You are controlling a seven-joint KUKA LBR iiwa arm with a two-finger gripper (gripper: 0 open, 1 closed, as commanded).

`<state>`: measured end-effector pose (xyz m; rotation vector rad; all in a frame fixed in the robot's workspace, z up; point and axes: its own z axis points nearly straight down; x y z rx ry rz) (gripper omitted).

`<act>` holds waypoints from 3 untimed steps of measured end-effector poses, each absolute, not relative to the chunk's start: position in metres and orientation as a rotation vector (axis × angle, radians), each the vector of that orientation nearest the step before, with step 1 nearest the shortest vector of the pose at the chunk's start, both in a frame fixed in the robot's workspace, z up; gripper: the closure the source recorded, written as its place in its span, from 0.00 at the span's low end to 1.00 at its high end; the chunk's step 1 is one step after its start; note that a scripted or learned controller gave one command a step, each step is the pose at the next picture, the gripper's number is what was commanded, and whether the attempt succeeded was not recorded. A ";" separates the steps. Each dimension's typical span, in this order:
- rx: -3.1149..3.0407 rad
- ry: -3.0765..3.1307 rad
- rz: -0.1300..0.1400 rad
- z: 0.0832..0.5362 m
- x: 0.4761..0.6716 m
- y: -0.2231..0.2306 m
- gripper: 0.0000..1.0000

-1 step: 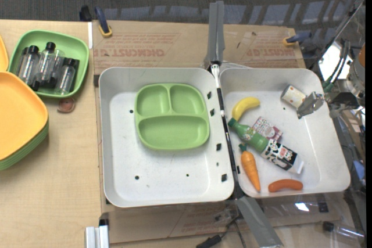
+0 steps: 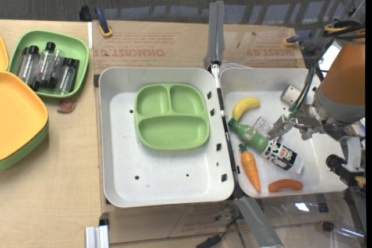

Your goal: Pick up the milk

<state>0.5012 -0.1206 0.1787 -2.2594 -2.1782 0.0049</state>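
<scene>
The milk [image 2: 279, 155] is a small carton with black and white cow patches, lying on its side in the right bin [image 2: 264, 83]. It rests between a green bottle [image 2: 249, 133] on its left and the bin's right part. My gripper [image 2: 292, 130] hangs just above and slightly right of the carton, below the arm's orange band [image 2: 349, 74]. Its two fingers stand apart, open, with nothing between them. One fingertip [image 2: 278, 131] is close over the carton's upper edge.
The right bin also holds a banana [image 2: 245, 106], a carrot [image 2: 250, 170], a red sausage [image 2: 285, 185], a small patterned card [image 2: 261, 124] and a white block [image 2: 290, 93]. A green divided plate [image 2: 172, 115] lies in the left bin [image 2: 116, 183].
</scene>
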 end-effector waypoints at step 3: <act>-2.094 -2.336 0.007 0.108 0.518 -0.113 1.00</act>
